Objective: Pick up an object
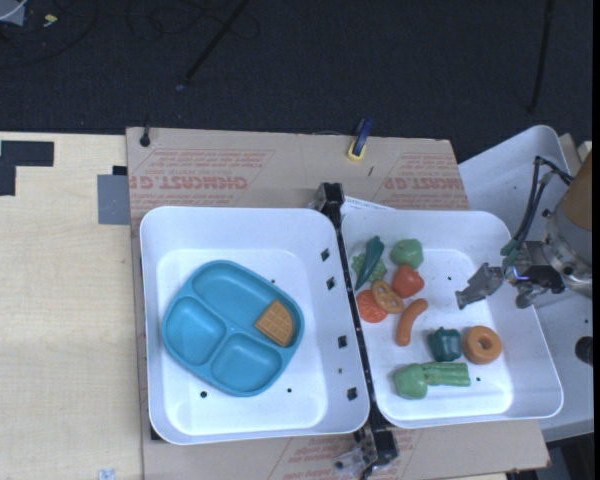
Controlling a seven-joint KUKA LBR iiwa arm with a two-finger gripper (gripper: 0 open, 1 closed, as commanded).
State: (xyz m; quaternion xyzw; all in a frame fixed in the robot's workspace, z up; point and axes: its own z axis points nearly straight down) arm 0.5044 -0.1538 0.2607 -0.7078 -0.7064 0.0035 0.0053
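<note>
**Toy food in the right bin, tool hanging at its far-right side**

Nearest the camera, in the right bin (540, 393), a glossy green plastic vegetable (430, 377) lies on its side, with a rounded head and a stubby stalk. Just behind it sit a small dark green chunky piece (444, 344) and a ring-shaped doughnut (481, 344), orange-brown and smooth, close beside each other. A curved sausage (411, 321), reddish and tube-like, lies to their left. Further back come a round tomato slice (387, 297), a red-orange rounded piece (370, 309) touching it, and a small red fruit (408, 281). Farthest in this bin are a long dark green pod (369, 258) and a pale green lump (406, 252).

The left bin (165, 268) is a shallow, smooth white tray with rounded corners. It holds a blue plate (205, 328) moulded into three sections, and a small tan waffle (275, 322) with a grid texture rests in its right section.

The tool (477, 290), grey metal, hangs over the right bin's right side, above and behind the doughnut and apart from every toy. Nothing sits between its fingers; I cannot tell whether they are spread or closed.

Both bins rest on brown printed cardboard (280, 173) on the pale wooden surface (50, 318). A blue and yellow clamp (359, 140) grips the cardboard's far edge.
</note>
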